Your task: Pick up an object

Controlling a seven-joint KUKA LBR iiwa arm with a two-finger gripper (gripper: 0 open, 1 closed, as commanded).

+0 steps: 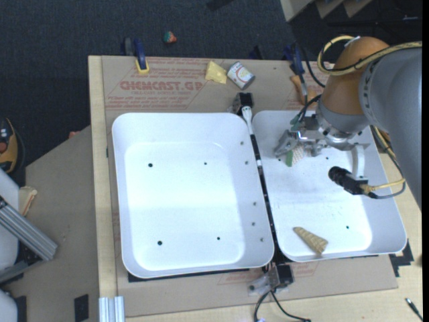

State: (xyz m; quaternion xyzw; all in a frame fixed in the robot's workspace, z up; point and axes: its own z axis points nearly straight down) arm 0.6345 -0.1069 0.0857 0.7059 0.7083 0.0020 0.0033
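My gripper [295, 147] hangs low over the back left part of the right bin [382, 237], below the orange band of the arm [345, 89]. A small green object [290, 158] lies right at the gripper's tip, touching or just under it; whether it is gripped is not visible. A tan cone-shaped object [311, 239] lies on its side near the front edge of the right bin, well apart from the gripper. The left bin [134, 133] stands beside it.
A black plug [341, 177] on a yellow cable [385, 190] hangs over the right bin's middle. Behind the bins on the bench lie a yellow piece [216, 72], a small box [240, 75] and a black-and-white item [244, 103]. Blue clamps [141, 51] grip the back edge.
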